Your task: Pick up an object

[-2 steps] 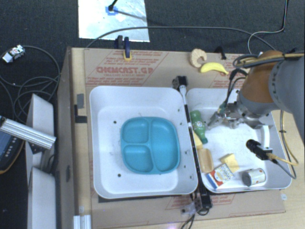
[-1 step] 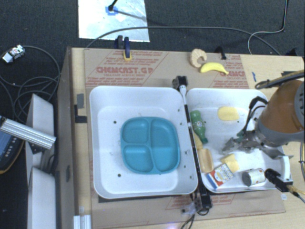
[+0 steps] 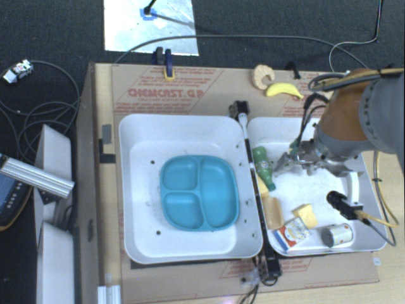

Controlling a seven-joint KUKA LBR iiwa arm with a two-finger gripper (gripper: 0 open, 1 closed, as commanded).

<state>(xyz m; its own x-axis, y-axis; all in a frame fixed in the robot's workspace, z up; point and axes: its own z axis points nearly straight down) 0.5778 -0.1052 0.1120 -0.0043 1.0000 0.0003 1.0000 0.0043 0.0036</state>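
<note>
Left bin (image 3: 136,170): shallow white plastic, holding a light-blue divided plate (image 3: 199,192) lying flat in its middle; broad and slick, with little for two fingers to catch.
Green bottle (image 3: 262,166): small plastic bottle lying on its side against the left wall of the right bin (image 3: 373,233), closest thing to the tool; looks light and stiff but round, so it may roll. I'd take it across the body.
Tan block (image 3: 273,213): lies below the bottle by the same wall; looks soft.
Red-and-white packet (image 3: 292,233): flat at the bin's front, hard to get under.
Yellow wedge (image 3: 305,215): small, just beside the packet; light, flat sides offer a good hold.
Gripper (image 3: 292,160): low in the right bin beside the green bottle; I can't make out its opening or anything held.
Metal can (image 3: 336,235): on its side, rigid and slippery.
</note>
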